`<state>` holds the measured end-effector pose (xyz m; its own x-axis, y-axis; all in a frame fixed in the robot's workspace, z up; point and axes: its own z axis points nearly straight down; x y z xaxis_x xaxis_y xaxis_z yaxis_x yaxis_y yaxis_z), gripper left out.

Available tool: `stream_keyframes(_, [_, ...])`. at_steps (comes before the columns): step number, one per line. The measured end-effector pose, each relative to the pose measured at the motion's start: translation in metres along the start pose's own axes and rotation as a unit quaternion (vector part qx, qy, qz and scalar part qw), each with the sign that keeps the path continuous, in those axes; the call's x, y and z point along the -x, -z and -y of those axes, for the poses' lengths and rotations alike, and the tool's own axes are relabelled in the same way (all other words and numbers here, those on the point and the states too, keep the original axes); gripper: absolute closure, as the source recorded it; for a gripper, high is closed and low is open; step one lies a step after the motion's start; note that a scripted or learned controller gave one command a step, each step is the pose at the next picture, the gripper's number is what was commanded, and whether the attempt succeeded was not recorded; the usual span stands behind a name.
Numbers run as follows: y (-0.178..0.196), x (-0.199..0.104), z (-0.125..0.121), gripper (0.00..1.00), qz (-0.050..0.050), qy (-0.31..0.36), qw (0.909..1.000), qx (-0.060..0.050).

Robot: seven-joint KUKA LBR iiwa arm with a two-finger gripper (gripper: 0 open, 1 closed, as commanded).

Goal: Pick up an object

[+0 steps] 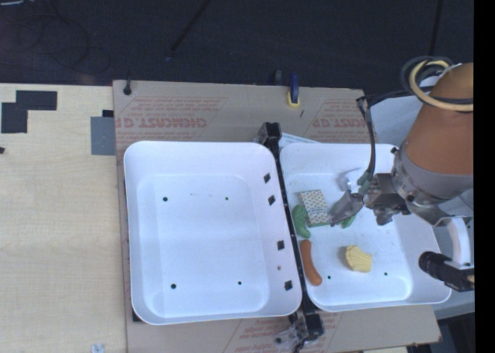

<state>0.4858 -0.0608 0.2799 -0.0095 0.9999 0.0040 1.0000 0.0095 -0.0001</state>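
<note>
- The gripper (346,209) sits low in the right bin (387,293), near its middle, reaching in from three o'clock; the orange-banded arm (441,131) looms over the bin's three o'clock side.
- Whether the gripper has hold of anything cannot be told at this size; nothing is plainly clamped in it.
- A green object (300,220) lies at the bin's nine o'clock edge, just beside the gripper tip. A trace of green also shows beneath the gripper. It looks soft and light, likely to squash rather than slip; I would pinch it across its narrow middle.
- A checkered block (314,203) rests just at twelve o'clock of the green object, near the gripper. It seems stiff, flat-sided and light, so its opposite faces would suit a squeeze.
- An orange sausage-shaped piece (310,262) lies at seven o'clock, close along the wall. Smooth and rounded, it may roll; grip across its width, though the wall crowds one side.
- A yellow lump (357,258) sits at five o'clock of the gripper, well apart from the others, looking spongy, light and the easiest to reach.
- The left bin (143,297) lies at nine o'clock.
</note>
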Motion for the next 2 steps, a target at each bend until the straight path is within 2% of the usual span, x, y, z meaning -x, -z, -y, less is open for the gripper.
stream_keyframes(1, [-0.094, -0.059, 0.006, 0.0, 0.0, -0.002, 1.0, -0.007])
stream_keyframes(2, [-0.079, -0.054, 0.004, 1.0, 0.002, -0.006, 1.0, -0.003])
